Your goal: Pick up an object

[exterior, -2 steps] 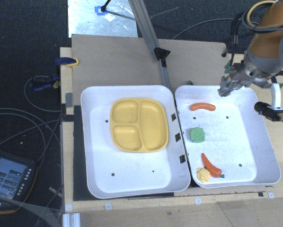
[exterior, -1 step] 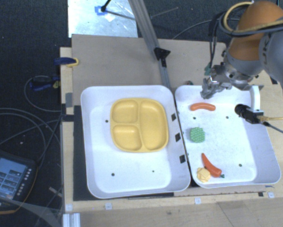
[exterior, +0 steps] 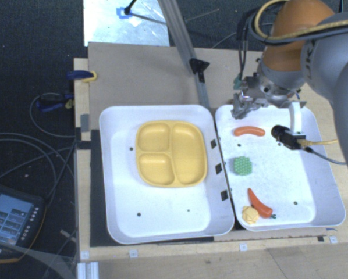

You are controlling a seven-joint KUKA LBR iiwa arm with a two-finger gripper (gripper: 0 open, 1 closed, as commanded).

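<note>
A: Where do we stand on picking something up?

B: We are at the approach, as we judge it. Our tool (exterior: 242, 110) hangs over the far edge of the right bin (exterior: 319, 173), just beyond the toy sausage (exterior: 249, 131). Nothing sits between its fingers that we can see.

A: Are those fingers spread or pressed together?

B: We cannot tell; the wrist and its cables crowd them into a dark, blurred clump.

A: What else lies near the sausage?

B: A green knobbly ball (exterior: 242, 166) lies nearer the camera than the sausage, close to the bin's left wall. Further toward the camera again, a toy carrot (exterior: 259, 203) lies touching a small yellow piece (exterior: 250, 215); we cannot name that piece for sure. To the sausage's right, a black fitting (exterior: 283, 135) on a yellow lead hangs from the arm. To its left, in the left bin (exterior: 119, 214), rests a yellow divided plate (exterior: 168, 153).

A: So what does the next move call for?

B: The sausage looks like the nearest candidate. We would bring the tool a little toward the camera until it sits over the sausage's middle, turn the fingers across its short width, then descend and close. Its rounded shape may roll away, so a centred grip matters.
</note>
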